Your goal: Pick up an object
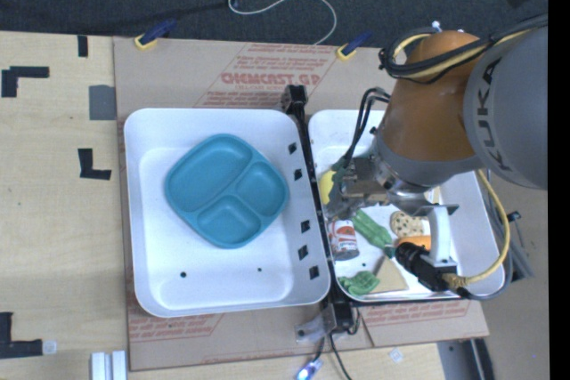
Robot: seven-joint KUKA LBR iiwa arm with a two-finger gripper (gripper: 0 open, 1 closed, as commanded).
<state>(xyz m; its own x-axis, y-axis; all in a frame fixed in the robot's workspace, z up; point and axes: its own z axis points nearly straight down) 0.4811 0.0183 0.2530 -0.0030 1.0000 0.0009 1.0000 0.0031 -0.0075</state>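
Reaching stage: hand [361,191] hangs low over the right bin [481,218] clutter near a green piece [372,227]; grip state unreadable; next, settle onto one item.

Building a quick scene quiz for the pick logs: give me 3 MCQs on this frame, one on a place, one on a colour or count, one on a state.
1. Where does the divided plate lie?
A. left bin
B. right bin
C. on the cardboard outside the bins

2. What colour is the plate?
A. red
B. blue
C. yellow

3. How does the plate sit?
A. flat on the bin floor, open side up
B. standing on its edge against a wall
C. upside down

Key: 1 A, the plate rests in the left bin, while the arm reaches over the right bin. 2 B, its whole surface is blue. 3 A, its three compartments face the camera.
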